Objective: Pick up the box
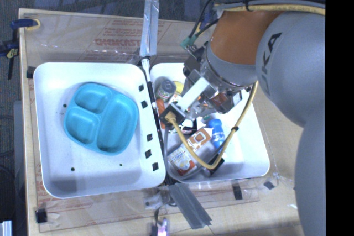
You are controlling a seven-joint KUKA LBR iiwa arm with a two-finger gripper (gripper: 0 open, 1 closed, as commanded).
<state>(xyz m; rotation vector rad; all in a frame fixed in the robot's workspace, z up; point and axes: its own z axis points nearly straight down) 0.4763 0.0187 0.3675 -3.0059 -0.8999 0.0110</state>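
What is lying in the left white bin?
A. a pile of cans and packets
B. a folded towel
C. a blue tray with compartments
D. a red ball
C: a blue tray with compartments lies alone in the left white bin, while the clutter sits in the right bin.

The arm (265,47) covers the far right corner of the right bin (251,160) and part of the heap of packets (191,146) inside it. The gripper (172,113) sits among them, its fingers too cluttered to read. No single packet is plainly a box.
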